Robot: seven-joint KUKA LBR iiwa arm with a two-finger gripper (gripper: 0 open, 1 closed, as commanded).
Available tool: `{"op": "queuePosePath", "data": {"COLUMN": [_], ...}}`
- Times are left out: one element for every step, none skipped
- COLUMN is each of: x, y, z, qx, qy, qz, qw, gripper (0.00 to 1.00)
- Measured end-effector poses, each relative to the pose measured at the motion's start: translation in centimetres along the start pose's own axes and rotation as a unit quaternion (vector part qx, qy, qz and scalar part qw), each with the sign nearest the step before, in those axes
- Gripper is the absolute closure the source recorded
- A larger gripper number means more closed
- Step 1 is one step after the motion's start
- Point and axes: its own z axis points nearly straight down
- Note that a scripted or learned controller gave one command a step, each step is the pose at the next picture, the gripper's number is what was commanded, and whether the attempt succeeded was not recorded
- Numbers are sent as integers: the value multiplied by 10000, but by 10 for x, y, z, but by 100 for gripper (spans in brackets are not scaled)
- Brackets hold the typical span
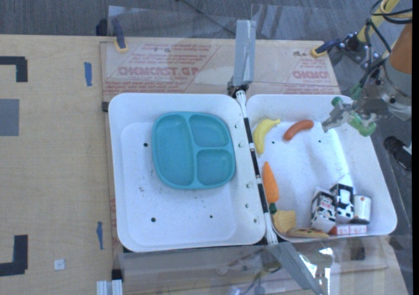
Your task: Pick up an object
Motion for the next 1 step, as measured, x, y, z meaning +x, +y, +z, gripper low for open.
{"op": "queuePosePath", "data": {"x": [21], "y": [47], "z": [124], "qx": [1], "qy": [0], "qz": [-206], "qw": [9998], "gripper": [0]}}
